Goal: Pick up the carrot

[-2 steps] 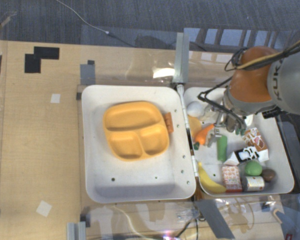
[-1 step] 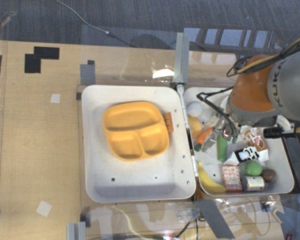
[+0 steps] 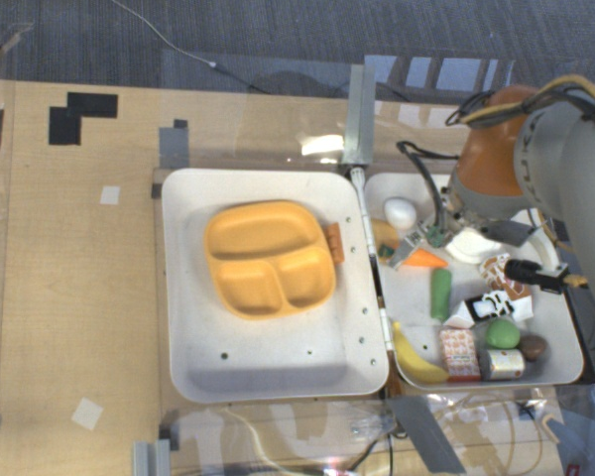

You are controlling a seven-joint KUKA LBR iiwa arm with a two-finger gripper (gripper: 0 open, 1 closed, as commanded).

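The carrot (image 3: 423,260) lies in the right bin (image 3: 573,357), near that bin's left wall and toward its far half, its orange body pointing roughly sideways; just above and left of it sits a white egg (image 3: 401,211), and just below it a green cucumber (image 3: 441,294) stands lengthwise; the arm (image 3: 521,152) reaches in from the right over the far part of this bin, and the gripper (image 3: 438,230) hangs close above the carrot's far side, too small and cluttered to tell how it is set; a banana (image 3: 416,358) curves along the near left corner, with a small printed box (image 3: 458,353), a green round fruit (image 3: 503,333) and a dark brown one (image 3: 533,346) beside it; the left bin (image 3: 193,365) holds a yellow divided plate (image 3: 270,256); both bins rest on the wooden surface (image 3: 69,296).
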